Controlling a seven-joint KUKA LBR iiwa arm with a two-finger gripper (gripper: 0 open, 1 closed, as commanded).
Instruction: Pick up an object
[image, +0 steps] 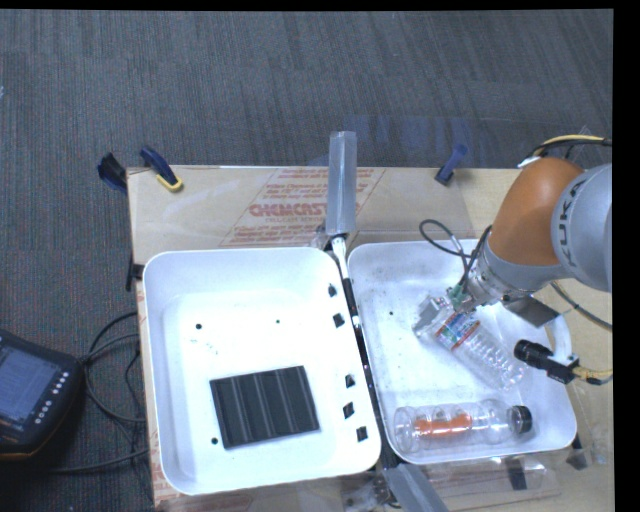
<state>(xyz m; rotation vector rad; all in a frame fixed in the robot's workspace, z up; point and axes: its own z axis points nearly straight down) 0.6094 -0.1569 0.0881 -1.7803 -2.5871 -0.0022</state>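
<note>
1. Seen from the camera view, the arm (560, 225) enters from 3 o'clock and bends down into the right bin (392, 265), its grey wrist ending at the claw (447, 318) near that bin's centre

2. Whether the claw is open, closed or gripping anything I cannot tell; its tip sits among a clutter of grey metal and small coloured parts, and no object can be made out held in it

3. A clear crinkled bottle (487, 352) lies just beside the claw, at about 4 o'clock from it, possibly touching at its near end; its long axis runs from 10 o'clock to 4 o'clock, roughly in line with the claw's own reach

4. A 2nd clear bottle (460, 424), with something orange inside and a dark cap, lies further off at 6 o'clock from the claw, against the bin's front wall, its long axis running 9 to 3 o'clock

5. My judgement is that the crinkled bottle is the likelier target, being nearest, and that a grasp across its axis would suit it better than along it

6. A dark ribbed slab (264, 405) lies in the left bin (160, 300), well apart at 8 o'clock from the claw
</note>
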